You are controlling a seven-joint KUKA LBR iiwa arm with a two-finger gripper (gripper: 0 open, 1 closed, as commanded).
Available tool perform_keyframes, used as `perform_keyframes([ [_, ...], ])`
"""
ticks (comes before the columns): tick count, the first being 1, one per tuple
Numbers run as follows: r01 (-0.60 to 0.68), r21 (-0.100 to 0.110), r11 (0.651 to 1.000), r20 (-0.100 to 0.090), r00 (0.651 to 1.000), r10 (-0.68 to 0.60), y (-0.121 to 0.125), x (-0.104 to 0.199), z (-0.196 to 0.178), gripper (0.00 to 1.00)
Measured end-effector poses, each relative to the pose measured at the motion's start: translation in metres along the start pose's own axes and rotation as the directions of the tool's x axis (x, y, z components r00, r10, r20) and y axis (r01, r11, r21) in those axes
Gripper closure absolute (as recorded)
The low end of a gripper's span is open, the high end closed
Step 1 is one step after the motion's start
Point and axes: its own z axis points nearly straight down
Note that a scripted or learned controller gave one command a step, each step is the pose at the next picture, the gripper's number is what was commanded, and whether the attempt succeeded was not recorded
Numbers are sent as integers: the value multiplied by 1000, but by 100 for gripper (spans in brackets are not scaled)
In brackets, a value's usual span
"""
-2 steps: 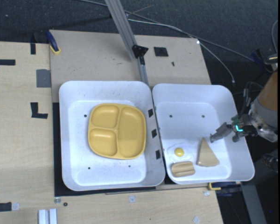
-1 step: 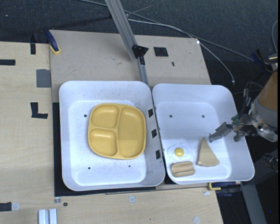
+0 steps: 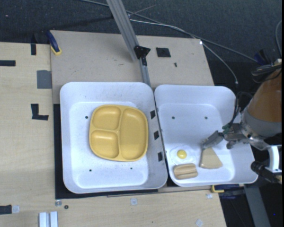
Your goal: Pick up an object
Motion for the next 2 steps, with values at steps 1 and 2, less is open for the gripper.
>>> perform_keyframes([
  [1,-1,-7,1000,4,1000,1,1,0,51,0],
  [2,0,-11,1000,4,1000,0,2,0,37,100],
])
